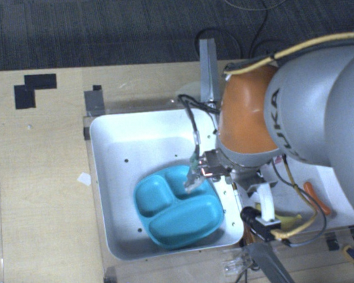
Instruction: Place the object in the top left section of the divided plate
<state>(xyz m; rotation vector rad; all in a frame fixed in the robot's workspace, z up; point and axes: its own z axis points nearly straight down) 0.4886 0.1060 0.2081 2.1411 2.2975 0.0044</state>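
Hovered gripper over blue divided plate in left bin; claw state indeterminable; risked release into wrong section.

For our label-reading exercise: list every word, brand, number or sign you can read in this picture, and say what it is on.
"UKA": black letters running down the grey robot arm, beside its orange band; the rest of the brand name is cut off.
No other text is legible anywhere else.
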